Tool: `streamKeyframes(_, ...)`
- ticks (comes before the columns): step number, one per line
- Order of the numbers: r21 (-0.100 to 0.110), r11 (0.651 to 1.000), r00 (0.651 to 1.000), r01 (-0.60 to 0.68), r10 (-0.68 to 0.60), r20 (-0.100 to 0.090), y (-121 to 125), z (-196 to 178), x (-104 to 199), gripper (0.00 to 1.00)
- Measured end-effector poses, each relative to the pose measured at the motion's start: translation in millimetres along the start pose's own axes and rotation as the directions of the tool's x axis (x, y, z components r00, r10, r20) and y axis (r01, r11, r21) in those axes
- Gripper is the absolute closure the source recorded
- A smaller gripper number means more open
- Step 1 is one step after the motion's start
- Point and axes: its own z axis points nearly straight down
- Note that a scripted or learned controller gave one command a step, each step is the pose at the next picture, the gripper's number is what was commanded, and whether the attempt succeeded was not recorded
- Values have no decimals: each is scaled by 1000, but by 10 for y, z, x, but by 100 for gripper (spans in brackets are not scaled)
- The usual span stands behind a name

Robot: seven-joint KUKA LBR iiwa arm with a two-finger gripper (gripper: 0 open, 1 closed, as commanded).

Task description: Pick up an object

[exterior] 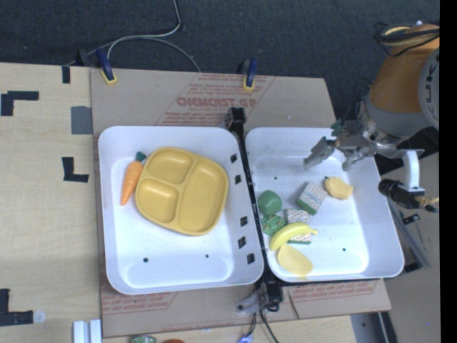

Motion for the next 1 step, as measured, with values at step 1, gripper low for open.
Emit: streamKeyframes(1, -14, 1000, 1000, -3, 3, 8, -303, 1211, 128, 0)
